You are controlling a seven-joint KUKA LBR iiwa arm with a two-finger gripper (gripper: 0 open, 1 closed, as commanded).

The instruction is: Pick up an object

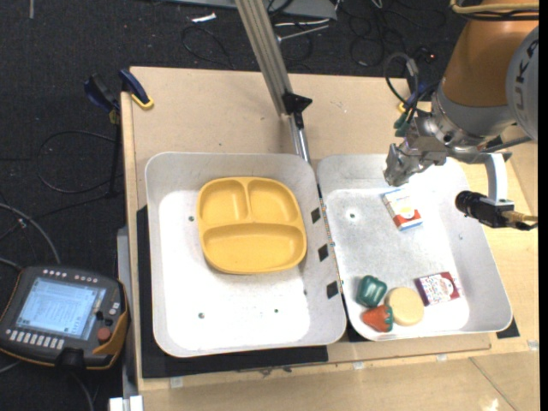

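My gripper (397,171) hangs over the far part of the right bin (479,255), just above and to the left of a small white and orange carton (402,209). Nothing shows between its fingers. Near the bin's front edge lie a green pepper (371,290), a red piece (378,318), a round cream-coloured piece (406,306) and a purple-and-white packet (437,288).
A yellow divided plate (252,225) lies in the left bin (171,315). A slanted metal pole (270,50) runs down to the gap between the bins. A black fitting (484,207) juts over the right bin's right rim. A teach pendant (60,311) sits on the floor at the left.
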